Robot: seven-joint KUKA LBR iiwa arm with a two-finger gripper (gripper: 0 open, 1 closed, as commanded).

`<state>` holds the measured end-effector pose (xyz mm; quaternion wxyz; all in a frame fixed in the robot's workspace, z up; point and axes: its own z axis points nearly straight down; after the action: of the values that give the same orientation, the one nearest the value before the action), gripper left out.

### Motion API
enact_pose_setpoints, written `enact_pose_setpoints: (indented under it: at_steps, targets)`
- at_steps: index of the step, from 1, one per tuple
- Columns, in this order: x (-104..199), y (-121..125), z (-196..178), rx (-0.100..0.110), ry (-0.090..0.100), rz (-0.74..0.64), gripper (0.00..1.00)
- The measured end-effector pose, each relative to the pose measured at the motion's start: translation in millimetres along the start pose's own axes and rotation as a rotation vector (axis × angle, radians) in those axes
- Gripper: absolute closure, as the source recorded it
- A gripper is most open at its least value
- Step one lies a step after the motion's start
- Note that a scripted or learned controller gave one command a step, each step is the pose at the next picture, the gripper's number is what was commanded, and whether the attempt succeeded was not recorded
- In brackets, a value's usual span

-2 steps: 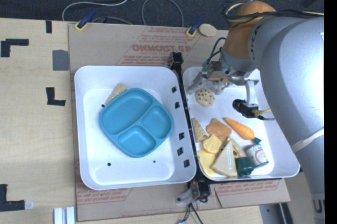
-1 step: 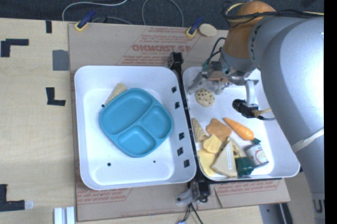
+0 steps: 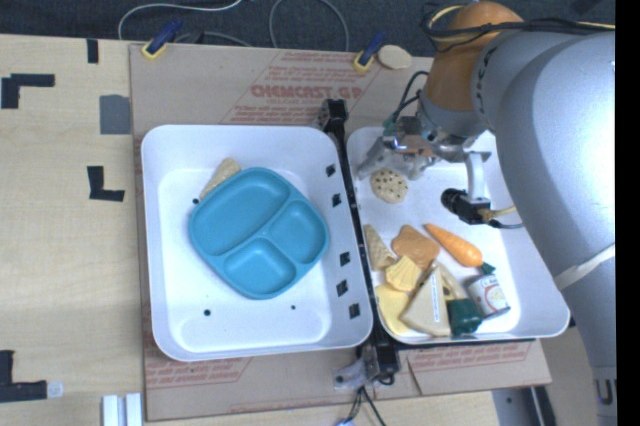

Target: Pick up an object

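– Cardboard covers the middle of the wooden counter, and two white bins sit on it side by side. Where is the end effector?

– The end effector hangs over the far left corner of the right bin, on the grey arm that comes in from the right. Whether it is open or closed I cannot tell, and I see nothing held in it.

– What is nearest to it?

– A round speckled cookie, lying flat on the bin floor just below the end effector in the view and a touch to its left. I would take that as the thing to pick. Being round, it has no long axis, so wrist turn should matter little; the move looks like a short shift toward the near side and then straight down.

– Anything in the way?

– The bin's left wall and the dark strip between the bins are close beside the cookie, which may crowd that side. Otherwise the cookie lies apart from the rest.

– And farther out?

– Nearer the camera, an orange carrot lies slanted, thick end toward the end effector. Beyond it sits a heap of tan and yellow food pieces, touching one another, with a green block and a small can beside them. Well off to the left, in the left bin, rests a blue divided plate.
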<state>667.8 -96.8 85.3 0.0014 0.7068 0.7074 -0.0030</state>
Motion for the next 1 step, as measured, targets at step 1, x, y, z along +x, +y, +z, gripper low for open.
enact_pose_setpoints:
  at_steps: [1]
  targets:
    - [0.2, 0.0, 0.0, 0.0, -0.001, 0.001, 0.0]
